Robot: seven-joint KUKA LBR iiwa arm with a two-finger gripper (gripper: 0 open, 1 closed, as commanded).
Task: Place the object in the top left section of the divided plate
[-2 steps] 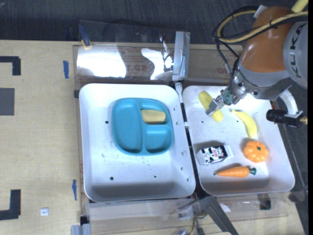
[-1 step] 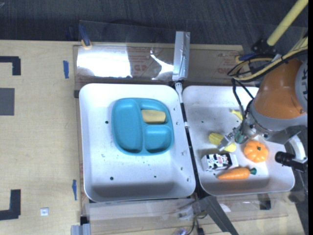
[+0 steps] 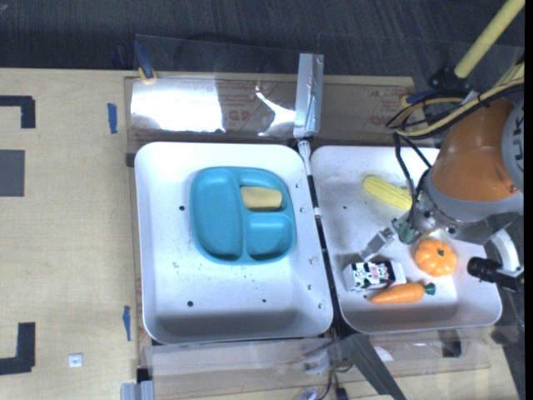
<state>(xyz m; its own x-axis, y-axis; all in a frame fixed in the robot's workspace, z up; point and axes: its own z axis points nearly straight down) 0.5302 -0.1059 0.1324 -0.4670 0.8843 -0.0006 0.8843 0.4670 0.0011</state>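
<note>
Grey arm (image 3: 466, 211), orange band, black cables

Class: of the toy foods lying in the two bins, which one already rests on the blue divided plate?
The yellow bread-like piece, in the plate's upper right section in the left bin. The corn, pumpkin and carrot lie in the right bin.

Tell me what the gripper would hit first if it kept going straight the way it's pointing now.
The gripper points down-left in the right bin. Going straight on, it would probably meet the small black-and-white object just below its tip, or the bin floor beside it; depth is unclear from above.
</note>
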